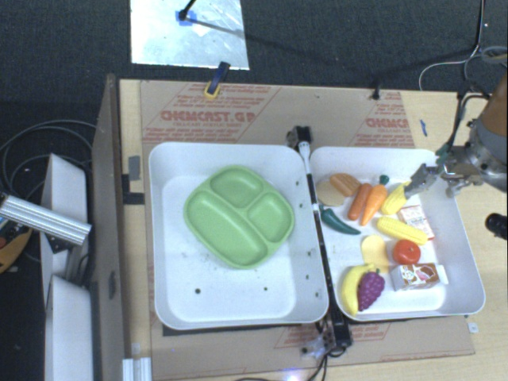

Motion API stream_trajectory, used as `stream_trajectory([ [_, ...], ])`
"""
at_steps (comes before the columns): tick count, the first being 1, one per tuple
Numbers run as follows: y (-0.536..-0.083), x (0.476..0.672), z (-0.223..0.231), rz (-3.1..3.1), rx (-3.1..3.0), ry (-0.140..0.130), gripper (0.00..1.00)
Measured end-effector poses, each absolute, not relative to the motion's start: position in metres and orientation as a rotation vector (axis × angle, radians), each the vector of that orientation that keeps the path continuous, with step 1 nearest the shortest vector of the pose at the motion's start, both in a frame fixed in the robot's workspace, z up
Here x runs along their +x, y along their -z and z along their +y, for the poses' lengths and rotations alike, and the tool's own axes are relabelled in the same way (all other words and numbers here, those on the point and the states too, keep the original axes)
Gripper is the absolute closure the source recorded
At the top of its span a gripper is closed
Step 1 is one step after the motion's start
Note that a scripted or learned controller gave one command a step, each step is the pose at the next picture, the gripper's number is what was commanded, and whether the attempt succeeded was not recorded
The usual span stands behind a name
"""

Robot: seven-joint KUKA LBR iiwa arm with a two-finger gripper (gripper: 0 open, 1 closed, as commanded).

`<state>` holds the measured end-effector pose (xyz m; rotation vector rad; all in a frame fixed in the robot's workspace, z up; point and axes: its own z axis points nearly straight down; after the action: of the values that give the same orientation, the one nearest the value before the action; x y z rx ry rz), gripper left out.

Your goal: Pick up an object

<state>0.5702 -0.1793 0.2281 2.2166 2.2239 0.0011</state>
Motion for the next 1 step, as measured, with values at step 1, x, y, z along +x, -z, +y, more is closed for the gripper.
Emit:
stream_trajectory([
  [1,-0.1004,0.5933,-0.1300,2.215,2.209,-0.014,0.00],
])
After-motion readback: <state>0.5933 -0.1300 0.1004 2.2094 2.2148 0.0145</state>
